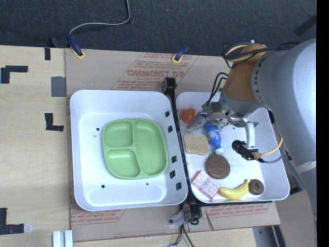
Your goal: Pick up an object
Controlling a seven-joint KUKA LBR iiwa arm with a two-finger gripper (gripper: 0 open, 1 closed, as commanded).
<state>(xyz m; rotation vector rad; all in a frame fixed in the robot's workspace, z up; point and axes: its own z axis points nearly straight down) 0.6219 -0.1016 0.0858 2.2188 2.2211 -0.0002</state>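
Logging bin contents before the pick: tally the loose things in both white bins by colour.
Green: 1, the divided plastic plate
Red: 1, small round object
Blue: 1, bottle
Tan: 1, square bread slice
Brown: 2, round cookie, doughnut
Yellow: 1, banana
Pink: 1, packet
Total: 8

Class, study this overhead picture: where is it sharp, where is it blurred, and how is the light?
Camera view: soft, even light with faint shadows; green plate and banana fairly sharp; the large grey arm close to the lens looks soft; the left bin is bright white, near overexposed.
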